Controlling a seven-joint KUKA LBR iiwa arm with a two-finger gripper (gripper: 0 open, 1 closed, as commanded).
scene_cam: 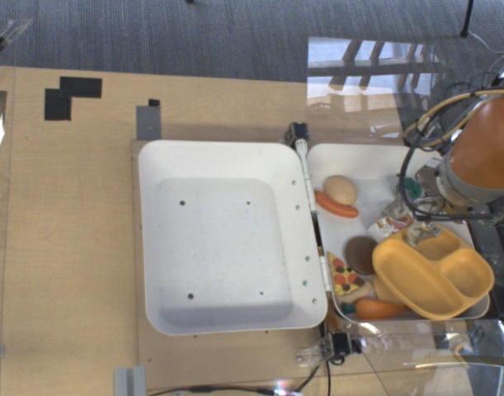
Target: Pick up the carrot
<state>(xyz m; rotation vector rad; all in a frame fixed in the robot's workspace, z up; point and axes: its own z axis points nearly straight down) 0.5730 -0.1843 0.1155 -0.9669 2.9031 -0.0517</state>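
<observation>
A: Where's the claw (419,213)?
B: Low over the right bin (375,159), under the arm's glossy orange band (487,143). Its state I cannot tell from this slant.

A: And the carrot (380,308)?
B: A smooth orange taper lying at the right bin's near edge, tucked against the yellow divided tray (433,277), well apart from the claw.

A: What else is there?
B: A rounded tan egg shape (341,190) touching a glossy red-orange sausage (337,206), a flat brown disc (360,254), a pizza slice (344,279). The left bin (227,238) is matte white with rounded corners.
</observation>
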